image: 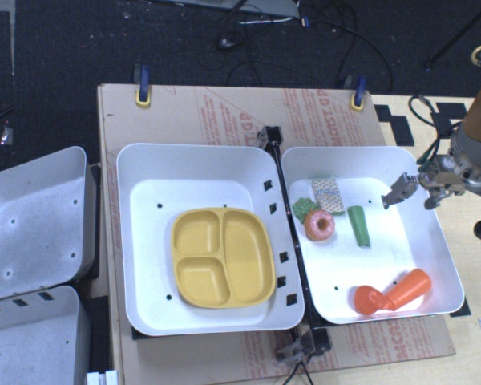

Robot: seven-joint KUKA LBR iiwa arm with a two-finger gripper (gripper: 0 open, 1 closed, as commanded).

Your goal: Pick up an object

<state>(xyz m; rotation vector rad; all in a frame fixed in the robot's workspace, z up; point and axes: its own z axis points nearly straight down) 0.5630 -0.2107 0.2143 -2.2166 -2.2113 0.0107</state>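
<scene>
1. Reaching in from the right: grey arm (474,139), wrist bent toward the right-hand shallow white bin (417,215), over that bin's right rim.
2. Two-finger gripper (415,192) parted, nothing between its dark fingers, hanging above the bin's upper right corner.
3. Near the bin's left wall: pink-frosted ring doughnut (320,226), touching a green leafy toy (304,208); patterned flat packet (326,192) just behind; green upright cylinder (358,224) beside.
4. By the near edge: orange plastic bottle (391,292), lying down.
5. In the left-hand white bin (144,215): yellow three-compartment plate (223,257), centred.
</scene>
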